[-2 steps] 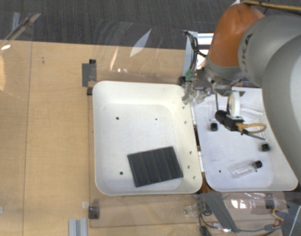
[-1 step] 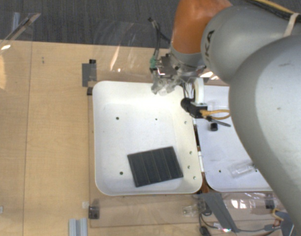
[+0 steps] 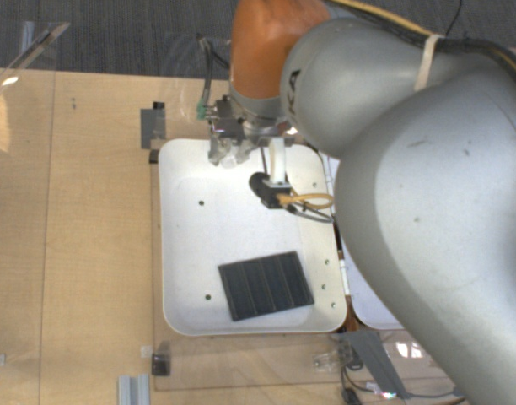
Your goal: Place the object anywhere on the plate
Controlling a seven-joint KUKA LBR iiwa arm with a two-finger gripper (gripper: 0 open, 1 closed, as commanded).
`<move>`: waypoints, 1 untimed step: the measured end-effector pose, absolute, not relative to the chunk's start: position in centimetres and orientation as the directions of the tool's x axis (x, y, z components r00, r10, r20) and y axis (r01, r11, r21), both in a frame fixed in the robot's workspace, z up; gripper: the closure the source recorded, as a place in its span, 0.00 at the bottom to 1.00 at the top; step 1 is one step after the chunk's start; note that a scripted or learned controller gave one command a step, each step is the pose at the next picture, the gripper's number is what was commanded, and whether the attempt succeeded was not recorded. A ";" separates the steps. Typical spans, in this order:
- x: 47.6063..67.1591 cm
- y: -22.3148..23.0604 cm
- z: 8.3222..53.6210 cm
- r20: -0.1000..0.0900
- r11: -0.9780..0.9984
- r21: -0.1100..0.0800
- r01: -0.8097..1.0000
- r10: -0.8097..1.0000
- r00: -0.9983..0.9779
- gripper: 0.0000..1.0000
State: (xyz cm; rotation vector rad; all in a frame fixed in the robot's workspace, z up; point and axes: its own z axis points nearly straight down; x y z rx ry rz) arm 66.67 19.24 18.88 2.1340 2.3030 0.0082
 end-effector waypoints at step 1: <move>66.9 22.4 25.4 0.002 -0.139 0.006 0.990 0.990 0.139 1.00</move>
